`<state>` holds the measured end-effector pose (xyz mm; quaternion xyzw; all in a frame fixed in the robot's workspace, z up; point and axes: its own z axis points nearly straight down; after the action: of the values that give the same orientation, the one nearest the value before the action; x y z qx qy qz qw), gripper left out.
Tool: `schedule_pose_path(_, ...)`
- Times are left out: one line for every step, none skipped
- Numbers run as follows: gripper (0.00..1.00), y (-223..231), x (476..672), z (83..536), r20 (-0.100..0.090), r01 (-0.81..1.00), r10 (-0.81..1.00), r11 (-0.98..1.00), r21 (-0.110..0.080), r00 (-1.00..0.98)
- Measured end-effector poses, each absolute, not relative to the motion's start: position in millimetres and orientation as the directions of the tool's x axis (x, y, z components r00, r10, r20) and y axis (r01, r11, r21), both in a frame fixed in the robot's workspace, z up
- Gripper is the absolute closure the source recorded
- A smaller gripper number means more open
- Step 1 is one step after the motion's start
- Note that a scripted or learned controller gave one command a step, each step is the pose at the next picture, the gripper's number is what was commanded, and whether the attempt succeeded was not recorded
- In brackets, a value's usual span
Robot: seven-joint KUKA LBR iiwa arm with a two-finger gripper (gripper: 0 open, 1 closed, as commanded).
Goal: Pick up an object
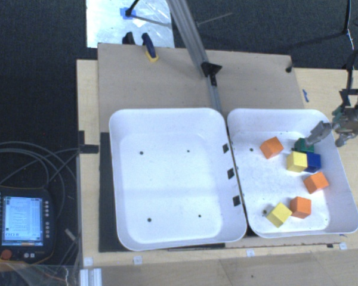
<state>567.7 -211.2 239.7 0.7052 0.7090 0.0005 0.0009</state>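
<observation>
We see gripper (315, 137) near right bin's (340, 219) far edge | over green block (301, 144) | finger state: we cannot tell | yellow block (296, 161) beside it

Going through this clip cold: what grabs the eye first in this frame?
The cluster of small coloured cubes in the right white bin stands out: an orange cube upper left, a yellow cube touching a blue cube and a green cube, and more orange and yellow ones below. The grey gripper reaches in from the right, right by the green cube. The left white bin shows bare white floor.
</observation>
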Motion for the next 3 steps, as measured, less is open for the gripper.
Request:
schedule_pose_path(0.0,-211.2,567.7,239.7,-0.001,1.0,1.0,0.005,0.002,-0.005)
schedule_pose_path(0.0,-212.1,566.5,177.3,0.0,1.0,1.0,0.002,-0.003,-0.002)
schedule_pose_path(0.0,-217.2,558.2,126.6,-0.002,1.0,1.0,0.002,0.002,-0.002)
